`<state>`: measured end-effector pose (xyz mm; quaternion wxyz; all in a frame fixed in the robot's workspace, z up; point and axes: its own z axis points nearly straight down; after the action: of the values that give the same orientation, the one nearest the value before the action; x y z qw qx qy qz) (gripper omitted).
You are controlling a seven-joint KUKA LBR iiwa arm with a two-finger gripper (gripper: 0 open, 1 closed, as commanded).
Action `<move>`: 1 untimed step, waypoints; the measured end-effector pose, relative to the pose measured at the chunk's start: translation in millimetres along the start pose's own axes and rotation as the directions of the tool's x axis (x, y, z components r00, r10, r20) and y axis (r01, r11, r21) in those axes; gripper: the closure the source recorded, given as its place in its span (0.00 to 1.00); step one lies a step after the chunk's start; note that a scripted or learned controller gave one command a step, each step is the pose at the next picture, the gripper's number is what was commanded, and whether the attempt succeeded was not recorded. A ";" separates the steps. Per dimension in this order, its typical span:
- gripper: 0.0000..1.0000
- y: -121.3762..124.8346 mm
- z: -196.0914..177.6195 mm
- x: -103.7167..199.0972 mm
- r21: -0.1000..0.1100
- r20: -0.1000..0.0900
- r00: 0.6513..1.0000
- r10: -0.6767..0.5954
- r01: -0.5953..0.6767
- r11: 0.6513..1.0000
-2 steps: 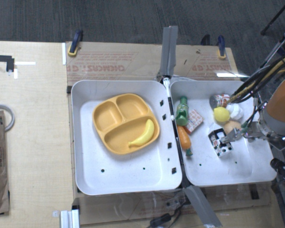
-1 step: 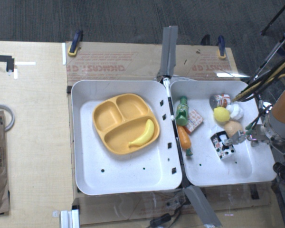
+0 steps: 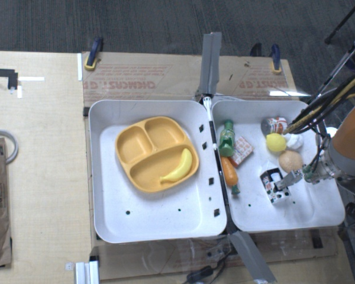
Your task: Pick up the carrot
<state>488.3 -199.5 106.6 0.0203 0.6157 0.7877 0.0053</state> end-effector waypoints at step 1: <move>0.00 -4.6 2.2 -14.5 0.023 -0.023 0.901 0.433 -0.432 0.901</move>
<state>487.4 -214.6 104.6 0.0023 0.7751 0.6317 0.0112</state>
